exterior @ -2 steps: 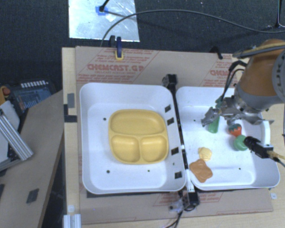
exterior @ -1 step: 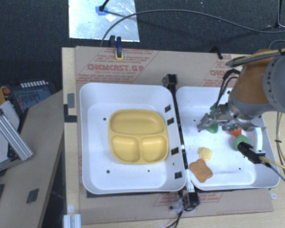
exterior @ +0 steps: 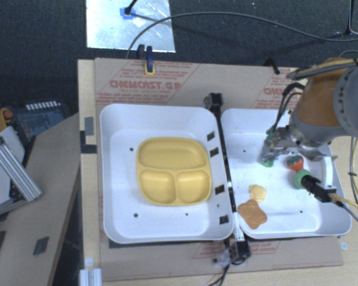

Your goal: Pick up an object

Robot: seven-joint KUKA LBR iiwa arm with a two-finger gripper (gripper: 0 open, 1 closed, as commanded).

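My end effector (exterior: 270,154) hung over the right bin (exterior: 286,219) (grip state unclear); the red-green toy (exterior: 295,162) lay just right.

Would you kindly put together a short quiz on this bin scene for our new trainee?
1. True or false: the yellow divided tray lies in the left bin.
2. Which item lies nearest the front rim of the right bin?
A. the orange piece
B. the red and green item
C. the pale yellow piece
3. Fill in: the gripper hangs over the ___ bin.

Key: 1 true; 2 A; 3 right.
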